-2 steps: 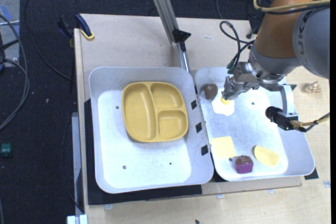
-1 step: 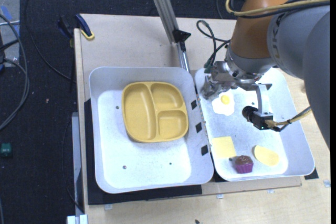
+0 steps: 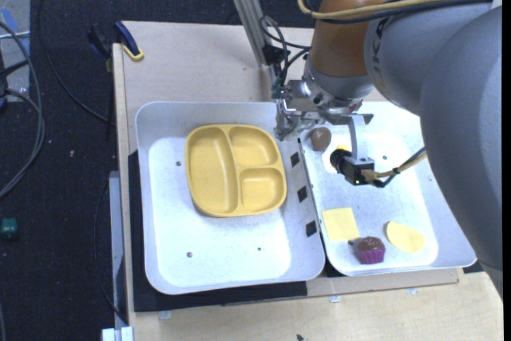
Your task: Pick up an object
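Lower right, in the right bin, a yellow square, purple cupcake and yellow disc crowd together; a grab there may knock a neighbour. Higher, a small brown object lies just right of the hand, whose grip cannot be told; it hangs over the bins' shared wall and could strike it. A yellow divided plate lies in the left bin.

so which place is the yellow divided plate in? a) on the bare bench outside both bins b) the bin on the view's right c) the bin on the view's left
C: the yellow divided plate lies flat inside the left bin, with the right bin holding only small items.
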`<state>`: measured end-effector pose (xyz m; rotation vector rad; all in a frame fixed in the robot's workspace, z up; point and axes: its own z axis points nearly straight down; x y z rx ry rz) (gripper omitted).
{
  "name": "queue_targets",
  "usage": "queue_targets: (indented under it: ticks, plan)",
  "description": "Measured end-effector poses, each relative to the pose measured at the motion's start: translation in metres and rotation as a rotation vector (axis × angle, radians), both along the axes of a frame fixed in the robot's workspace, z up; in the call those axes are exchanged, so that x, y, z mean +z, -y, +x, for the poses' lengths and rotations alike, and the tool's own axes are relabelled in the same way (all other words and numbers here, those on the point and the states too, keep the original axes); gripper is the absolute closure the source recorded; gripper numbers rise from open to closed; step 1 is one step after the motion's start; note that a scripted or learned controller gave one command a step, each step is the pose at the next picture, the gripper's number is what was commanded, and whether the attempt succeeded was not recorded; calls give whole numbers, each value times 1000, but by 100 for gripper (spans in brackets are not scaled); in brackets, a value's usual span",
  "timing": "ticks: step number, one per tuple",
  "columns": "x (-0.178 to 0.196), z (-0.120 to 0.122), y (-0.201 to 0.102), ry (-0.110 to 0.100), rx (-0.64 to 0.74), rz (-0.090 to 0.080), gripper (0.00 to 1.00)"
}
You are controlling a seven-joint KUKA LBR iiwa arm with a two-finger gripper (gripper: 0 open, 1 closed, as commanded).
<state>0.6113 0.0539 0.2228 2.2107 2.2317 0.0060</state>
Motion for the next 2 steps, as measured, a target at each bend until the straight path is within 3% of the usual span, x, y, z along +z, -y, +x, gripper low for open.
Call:
queue_targets:
  ticks: [1, 2]
  plan:
    - [-2, 14, -45, 0, -2, -1, 100]
    - [-2, 14, -42, -2, -6, -3, 0]
